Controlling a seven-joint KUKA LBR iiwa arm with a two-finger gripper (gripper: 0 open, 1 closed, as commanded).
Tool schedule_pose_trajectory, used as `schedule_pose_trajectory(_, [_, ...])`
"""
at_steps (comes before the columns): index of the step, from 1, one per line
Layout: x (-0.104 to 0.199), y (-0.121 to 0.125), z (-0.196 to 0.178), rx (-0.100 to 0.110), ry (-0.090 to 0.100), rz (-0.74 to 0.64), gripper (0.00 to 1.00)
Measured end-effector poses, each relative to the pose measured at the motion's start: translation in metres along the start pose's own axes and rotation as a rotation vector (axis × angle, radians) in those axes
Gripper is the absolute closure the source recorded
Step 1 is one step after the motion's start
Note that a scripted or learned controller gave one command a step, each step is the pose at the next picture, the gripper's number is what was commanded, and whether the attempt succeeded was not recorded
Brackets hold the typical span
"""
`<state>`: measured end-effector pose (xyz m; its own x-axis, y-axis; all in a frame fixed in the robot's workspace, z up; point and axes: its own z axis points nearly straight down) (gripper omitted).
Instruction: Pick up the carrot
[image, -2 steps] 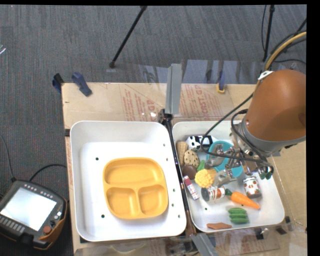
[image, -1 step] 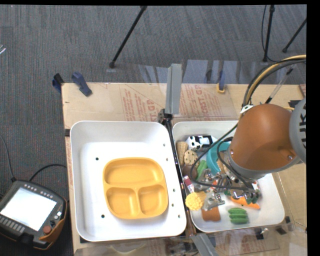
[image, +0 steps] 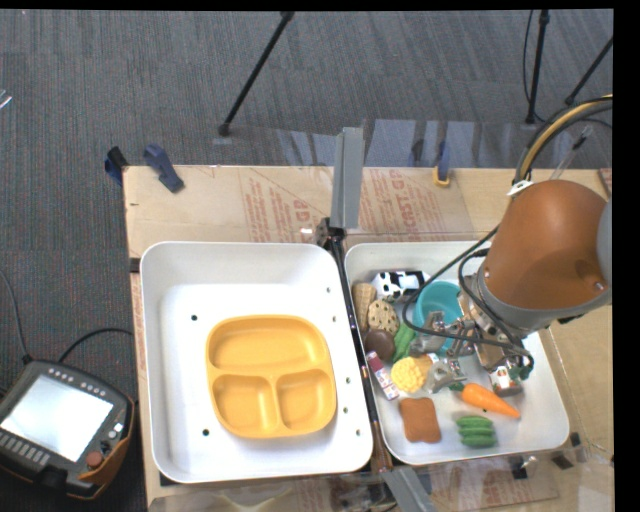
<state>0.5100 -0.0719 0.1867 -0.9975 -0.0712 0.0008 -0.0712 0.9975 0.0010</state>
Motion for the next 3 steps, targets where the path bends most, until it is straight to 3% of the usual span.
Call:
schedule_pose_trajectory(1, [0.000, 0.000, 0.000, -0.001, 0.000, -0.001, 0.00])
schedule_pose_trajectory(2, [0.010, -0.038, 0.100, -0.001, 0.001, -0.005, 0.00])
schedule_pose_trajectory(3, [0.014, -0.063, 0.099, -0.001, -0.001, 0.069, 0.00])
